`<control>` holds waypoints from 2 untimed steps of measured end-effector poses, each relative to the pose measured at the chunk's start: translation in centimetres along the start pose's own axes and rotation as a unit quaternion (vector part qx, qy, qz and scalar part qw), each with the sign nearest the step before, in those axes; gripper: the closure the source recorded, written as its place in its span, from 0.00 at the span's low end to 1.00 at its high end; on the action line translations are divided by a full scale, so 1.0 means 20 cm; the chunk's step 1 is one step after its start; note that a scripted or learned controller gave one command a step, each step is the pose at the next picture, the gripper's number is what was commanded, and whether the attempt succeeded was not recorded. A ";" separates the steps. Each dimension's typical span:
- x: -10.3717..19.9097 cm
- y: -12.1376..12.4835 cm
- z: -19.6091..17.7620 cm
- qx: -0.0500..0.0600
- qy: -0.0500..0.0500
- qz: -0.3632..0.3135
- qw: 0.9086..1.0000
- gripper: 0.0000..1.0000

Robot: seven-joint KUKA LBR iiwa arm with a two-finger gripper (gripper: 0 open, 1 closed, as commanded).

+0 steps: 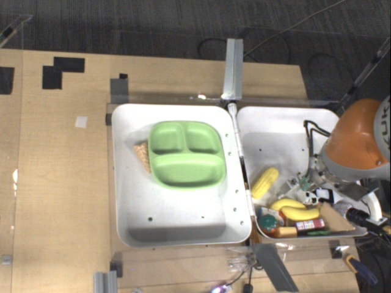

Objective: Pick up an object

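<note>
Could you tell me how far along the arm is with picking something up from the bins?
Done: the grey arm with the orange band has reached over the right white bin. In hand: its gripper sits low among the clutter, beside the yellow toy banana and near the yellow corn cob; nothing visibly sits between its fingers. Left: the grasp and lift. The green divided plate lies untouched in the left bin.
</note>
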State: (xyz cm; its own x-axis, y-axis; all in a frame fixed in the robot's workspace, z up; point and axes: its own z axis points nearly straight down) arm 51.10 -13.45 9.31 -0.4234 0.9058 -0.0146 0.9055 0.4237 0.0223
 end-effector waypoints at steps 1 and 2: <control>-0.01 0.45 0.01 0.002 0.001 0.041 0.999 0.00; 0.04 0.58 -0.46 0.008 0.005 0.014 1.000 0.00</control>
State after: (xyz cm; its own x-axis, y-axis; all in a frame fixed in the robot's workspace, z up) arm 60.95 -7.74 18.68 -0.3977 0.9175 -0.0035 0.9175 0.3977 0.0073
